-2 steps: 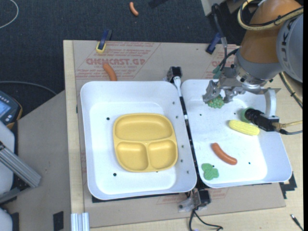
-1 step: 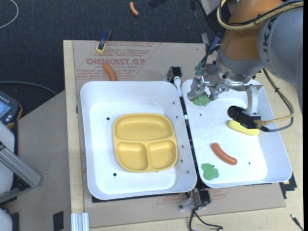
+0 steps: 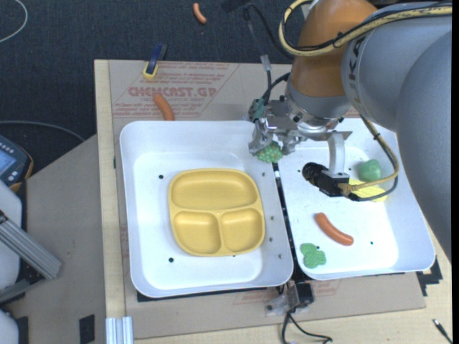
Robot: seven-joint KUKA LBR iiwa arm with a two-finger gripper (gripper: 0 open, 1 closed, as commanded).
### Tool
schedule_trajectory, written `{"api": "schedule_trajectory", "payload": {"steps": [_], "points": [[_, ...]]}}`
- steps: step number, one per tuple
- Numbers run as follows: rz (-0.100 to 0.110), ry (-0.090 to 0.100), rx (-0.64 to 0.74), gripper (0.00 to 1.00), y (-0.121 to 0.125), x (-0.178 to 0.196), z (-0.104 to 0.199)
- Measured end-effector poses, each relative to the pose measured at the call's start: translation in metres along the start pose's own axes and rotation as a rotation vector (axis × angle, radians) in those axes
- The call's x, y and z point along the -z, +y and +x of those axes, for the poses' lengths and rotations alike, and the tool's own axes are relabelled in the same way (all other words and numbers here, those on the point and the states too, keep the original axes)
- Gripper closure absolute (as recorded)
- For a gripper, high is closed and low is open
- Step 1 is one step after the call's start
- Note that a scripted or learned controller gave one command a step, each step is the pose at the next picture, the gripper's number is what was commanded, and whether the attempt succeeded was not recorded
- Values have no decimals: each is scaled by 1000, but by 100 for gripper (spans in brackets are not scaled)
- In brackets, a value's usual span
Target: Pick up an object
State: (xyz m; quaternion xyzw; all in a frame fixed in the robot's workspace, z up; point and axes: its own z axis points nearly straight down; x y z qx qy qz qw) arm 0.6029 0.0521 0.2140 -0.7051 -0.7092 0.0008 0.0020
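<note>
The gripper [image 3: 271, 147] hangs at the two bins' shared rim, its fingers seemingly closed on a small green object [image 3: 270, 152]; judging so, lift straight and slowly, keeping clear of the yellow tray [image 3: 215, 211]

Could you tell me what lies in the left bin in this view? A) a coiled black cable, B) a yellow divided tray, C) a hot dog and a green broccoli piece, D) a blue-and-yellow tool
B: the yellow divided tray, with one long compartment and two smaller ones, sits in the middle of the left bin, while the hot dog and broccoli piece lie in the right bin.
</note>
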Motion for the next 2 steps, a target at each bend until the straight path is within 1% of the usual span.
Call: {"api": "schedule_trajectory", "payload": {"steps": [1, 2], "points": [[-8, -1, -5, 100, 4, 20, 0], [-7, -3, -5, 100, 13, 13, -4]]}}
